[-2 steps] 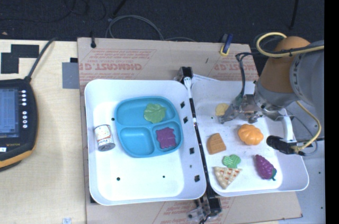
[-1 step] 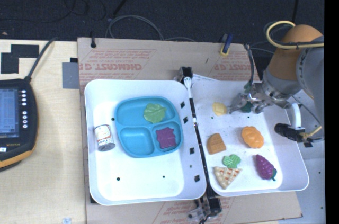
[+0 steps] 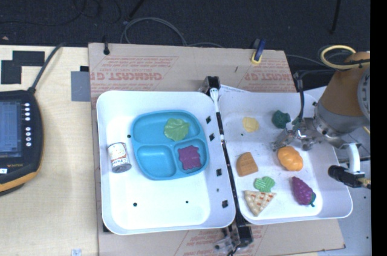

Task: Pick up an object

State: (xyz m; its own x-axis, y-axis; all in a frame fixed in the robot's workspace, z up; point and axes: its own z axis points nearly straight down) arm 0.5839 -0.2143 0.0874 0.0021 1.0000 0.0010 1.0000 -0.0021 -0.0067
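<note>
My gripper (image 3: pixel 296 141) hangs over the right part of the right bin (image 3: pixel 338 209), open, its metal fingers spread just above and behind an orange fruit (image 3: pixel 290 158). Nothing sits between the fingers. A dark green piece (image 3: pixel 280 118) lies just left of the gripper. Also in this bin are a yellow piece (image 3: pixel 250 124), a brown bread piece (image 3: pixel 246 164), a small green vegetable (image 3: pixel 263 183), a pizza slice (image 3: pixel 259 201) and a purple eggplant (image 3: pixel 302 190).
The left bin (image 3: pixel 115 200) holds a blue divided plate (image 3: pixel 148 128) with a green leaf (image 3: pixel 176 128) and a purple piece (image 3: pixel 190 157), and a small can (image 3: pixel 119 157) beside it. A control pendant (image 3: pixel 15 140) lies at the far left of the bench.
</note>
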